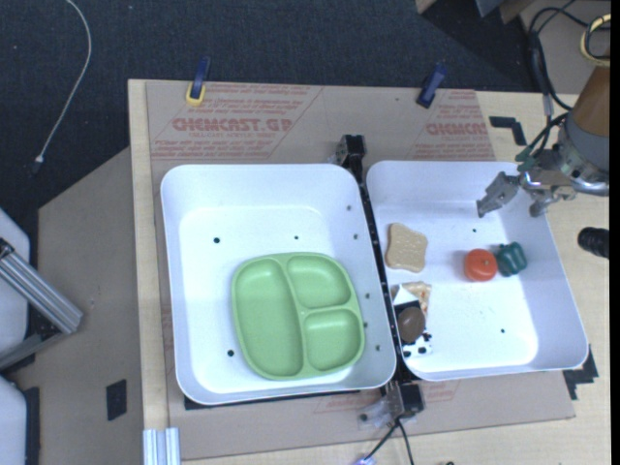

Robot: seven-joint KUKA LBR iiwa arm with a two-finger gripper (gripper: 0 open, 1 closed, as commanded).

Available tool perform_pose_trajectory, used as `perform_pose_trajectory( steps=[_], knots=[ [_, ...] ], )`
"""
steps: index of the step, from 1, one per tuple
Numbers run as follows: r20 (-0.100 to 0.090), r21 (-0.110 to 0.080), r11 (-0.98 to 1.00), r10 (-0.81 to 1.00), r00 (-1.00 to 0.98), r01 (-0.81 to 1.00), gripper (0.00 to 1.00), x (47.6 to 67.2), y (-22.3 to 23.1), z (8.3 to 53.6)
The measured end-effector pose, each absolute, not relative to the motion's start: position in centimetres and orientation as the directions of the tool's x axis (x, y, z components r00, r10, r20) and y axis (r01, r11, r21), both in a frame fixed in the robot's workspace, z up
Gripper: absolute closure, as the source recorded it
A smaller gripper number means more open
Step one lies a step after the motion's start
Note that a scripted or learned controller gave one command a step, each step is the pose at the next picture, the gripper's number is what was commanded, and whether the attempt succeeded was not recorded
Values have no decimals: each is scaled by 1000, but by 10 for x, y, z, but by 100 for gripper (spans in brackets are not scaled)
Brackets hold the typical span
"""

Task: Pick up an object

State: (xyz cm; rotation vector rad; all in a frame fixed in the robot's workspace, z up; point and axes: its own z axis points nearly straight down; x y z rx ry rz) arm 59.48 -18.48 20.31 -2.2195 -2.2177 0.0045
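Looking down, I counted two bins: the left bin (194, 201) held one green tray (295, 313) with three compartments, and the right bin (542, 337) held four things. One toast slice (407, 247) lay at its left, one orange ball (480, 264) touched one green piece (511, 258) mid-bin, and one brown item (412, 318) sat near-left. My gripper (511, 194) hung over the far right corner, fingers spread and grasping nothing.
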Motion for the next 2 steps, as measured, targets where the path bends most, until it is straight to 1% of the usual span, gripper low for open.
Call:
perform_pose_trajectory(
  steps=[1, 2],
  knots=[
    [0, 1, 0, 1000, 0, 1000, 0, 596, -185, 206],
    [0, -1, 0, 1000, 0, 1000, 0, 590, -180, 161]
  ],
)
